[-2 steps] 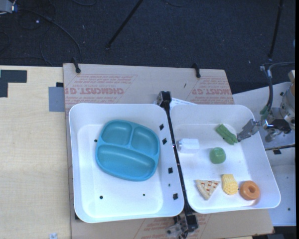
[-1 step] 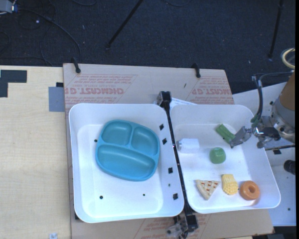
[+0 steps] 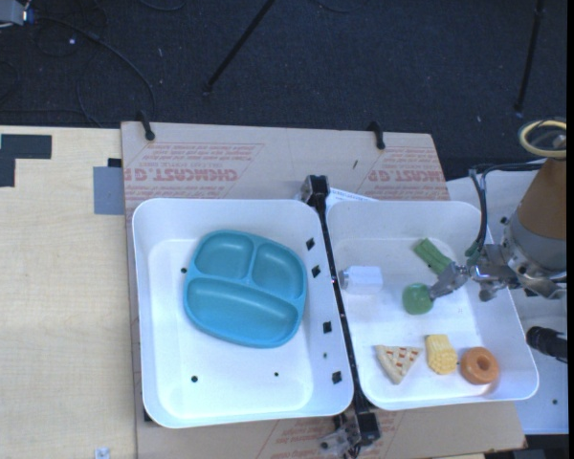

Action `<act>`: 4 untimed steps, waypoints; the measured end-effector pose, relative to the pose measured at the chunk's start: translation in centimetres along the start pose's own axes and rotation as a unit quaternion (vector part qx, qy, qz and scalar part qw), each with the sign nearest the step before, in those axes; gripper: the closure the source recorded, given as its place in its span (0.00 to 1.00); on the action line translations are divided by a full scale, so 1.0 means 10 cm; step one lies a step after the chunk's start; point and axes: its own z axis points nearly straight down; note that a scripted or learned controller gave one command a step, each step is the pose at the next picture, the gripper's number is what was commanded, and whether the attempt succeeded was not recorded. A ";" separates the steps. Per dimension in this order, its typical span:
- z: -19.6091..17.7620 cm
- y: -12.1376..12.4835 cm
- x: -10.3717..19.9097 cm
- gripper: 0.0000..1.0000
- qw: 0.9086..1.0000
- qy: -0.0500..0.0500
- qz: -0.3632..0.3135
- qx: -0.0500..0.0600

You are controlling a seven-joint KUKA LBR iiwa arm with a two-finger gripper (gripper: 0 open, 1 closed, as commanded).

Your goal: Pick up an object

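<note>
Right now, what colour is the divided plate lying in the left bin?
Light blue; the divided plastic plate shows best in the camera view, inside the left white bin.

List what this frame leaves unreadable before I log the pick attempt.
- Gripper, camera view: small and blurred by the green ball; whether it touches or grips the ball cannot be told.
- Green ball's right side: covered by the gripper.
- Arm: cut off by the right edge.
- White block: low contrast against the right bin; its shape is unclear.

Smooth white plastic bins (image 3: pixel 163 256), a glossy blue plastic plate (image 3: pixel 244 288), printed cardboard (image 3: pixel 201 165) beneath.
</note>
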 end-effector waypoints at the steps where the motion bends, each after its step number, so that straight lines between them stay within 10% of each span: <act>1: 0.60 -0.07 0.09 0.00 1.000 0.001 0.000 0.001; 2: 0.48 -0.06 0.07 1.00 1.000 0.000 0.001 0.001; 4: -0.67 -0.12 0.03 1.00 1.000 -0.002 -0.001 -0.005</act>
